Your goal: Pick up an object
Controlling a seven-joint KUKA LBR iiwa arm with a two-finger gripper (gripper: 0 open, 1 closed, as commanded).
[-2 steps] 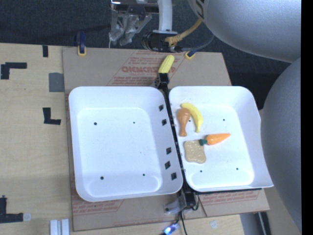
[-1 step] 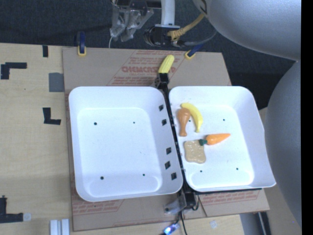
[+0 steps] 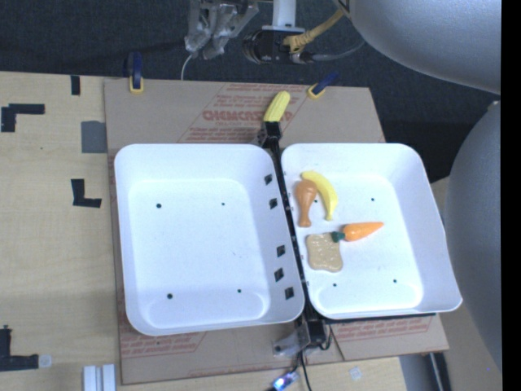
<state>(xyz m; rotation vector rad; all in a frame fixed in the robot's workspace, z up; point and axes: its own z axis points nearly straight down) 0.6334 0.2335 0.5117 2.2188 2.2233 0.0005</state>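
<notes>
The right bin (image 3: 411,218) holds several toy foods close to its left wall. A yellow banana (image 3: 322,192) lies beside an orange-brown chicken drumstick (image 3: 305,201). An orange carrot (image 3: 363,230) with a green tip lies below them, and a tan slice of bread (image 3: 324,253) lies flat next to it. My gripper (image 3: 213,24) hangs high at the top of the view, beyond the far edge of the bench and well away from both bins. Nothing shows in it. The grey arm fills the top right corner.
The left bin (image 3: 195,243) sits against the right one, joined by black clips along the shared wall (image 3: 281,218). A yellow-handled clamp (image 3: 276,108) sits at the far end of that wall. Both bins rest on a cardboard sheet (image 3: 228,112) clamped to the wooden bench.
</notes>
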